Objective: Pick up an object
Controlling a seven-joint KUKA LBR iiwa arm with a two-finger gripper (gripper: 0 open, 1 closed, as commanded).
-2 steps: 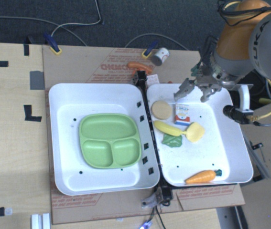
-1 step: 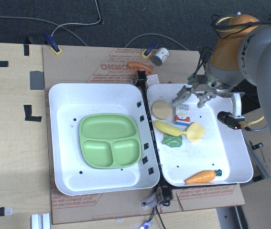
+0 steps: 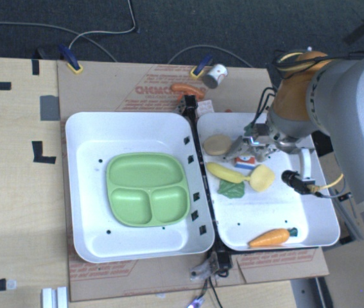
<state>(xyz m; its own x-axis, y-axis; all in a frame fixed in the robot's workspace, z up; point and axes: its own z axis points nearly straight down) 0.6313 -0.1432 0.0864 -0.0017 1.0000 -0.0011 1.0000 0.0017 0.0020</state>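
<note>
Gripper (image 3: pixel 251 147) sits low in the right bin (image 3: pixel 316 233), above a small red-and-white item (image 3: pixel 244 162); finger state cannot be told. The banana (image 3: pixel 225 172) lies just beside it at 7 o'clock, long axis running 10 to 4.

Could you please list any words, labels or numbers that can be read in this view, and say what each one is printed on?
Red print on the cardboard sheet behind the left bin: upside down and blurred, not legible.
Red and blue pattern on the small package in the right bin: too small to read.
</note>
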